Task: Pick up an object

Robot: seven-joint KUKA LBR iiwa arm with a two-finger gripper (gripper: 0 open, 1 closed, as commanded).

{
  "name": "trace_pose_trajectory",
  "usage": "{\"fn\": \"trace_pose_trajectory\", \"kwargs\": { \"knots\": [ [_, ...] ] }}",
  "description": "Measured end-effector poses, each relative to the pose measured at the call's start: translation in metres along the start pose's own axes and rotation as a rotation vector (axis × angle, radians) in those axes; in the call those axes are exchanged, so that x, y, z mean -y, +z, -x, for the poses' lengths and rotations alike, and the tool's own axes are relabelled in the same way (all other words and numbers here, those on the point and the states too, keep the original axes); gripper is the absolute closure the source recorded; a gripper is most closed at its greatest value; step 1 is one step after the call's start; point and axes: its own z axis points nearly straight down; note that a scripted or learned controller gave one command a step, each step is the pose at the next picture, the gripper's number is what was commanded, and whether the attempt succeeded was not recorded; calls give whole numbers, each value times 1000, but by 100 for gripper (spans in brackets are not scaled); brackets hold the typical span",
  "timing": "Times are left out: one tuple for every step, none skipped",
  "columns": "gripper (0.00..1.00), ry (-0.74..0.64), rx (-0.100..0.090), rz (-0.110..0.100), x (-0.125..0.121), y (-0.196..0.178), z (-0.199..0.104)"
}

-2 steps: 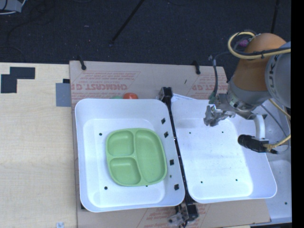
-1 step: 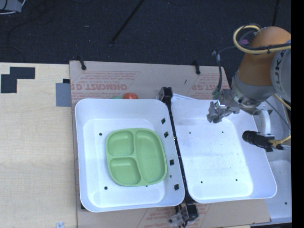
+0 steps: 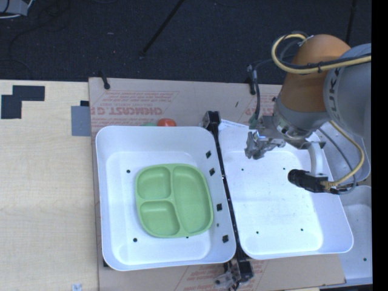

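A light green divided plate with three compartments lies flat in the left bin. My gripper hangs over the far left part of the right bin, close to its back wall and well to the right of the plate. I see no object in the gripper. The orange band and grey body of the arm rise behind it and cover the bin's far right corner.
A black divider rail runs between the two bins. A small red-orange object lies on the cardboard just behind the left bin. A dark stub on the arm's hose hovers over the right bin's right side.
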Motion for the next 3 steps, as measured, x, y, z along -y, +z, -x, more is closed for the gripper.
{"fn": "trace_pose_trajectory", "kwargs": {
  "knots": [
    [100, -1, 0, -1, 25, -8, -51],
    [100, -1, 0, -1, 29, -7, -103],
    [100, 0, 1, -1, 50, -17, -145]
  ]
}}
